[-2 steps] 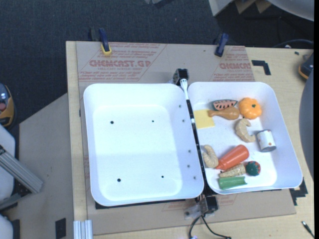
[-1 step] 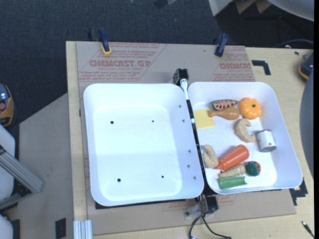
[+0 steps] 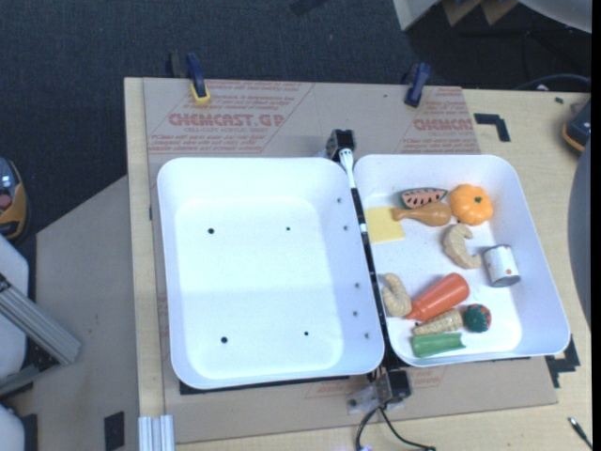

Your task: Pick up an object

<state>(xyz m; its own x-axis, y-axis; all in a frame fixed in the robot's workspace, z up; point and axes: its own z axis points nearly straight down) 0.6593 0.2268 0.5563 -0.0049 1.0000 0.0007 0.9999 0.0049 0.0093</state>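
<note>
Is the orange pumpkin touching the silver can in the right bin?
Apart. The camera view shows bare white bin floor between the pumpkin and the can.

The scene is bright and evenly lit from overhead; the shallow white plastic left bin (image 3: 254, 271) is nearly washed out on its upper floor, with a soft grey shading across its lower half; the shallow white plastic right bin (image 3: 531, 252) shows only short, faint shadows under its contents; a small highlight glints on the silver metal cylinder (image 3: 500, 265); the dark carpeted floor (image 3: 84, 36) reads dim and grainy; focus is moderately soft throughout, and the corners look blurred; the brown cardboard-covered bench (image 3: 282, 111) shows no harsh glare.
</note>
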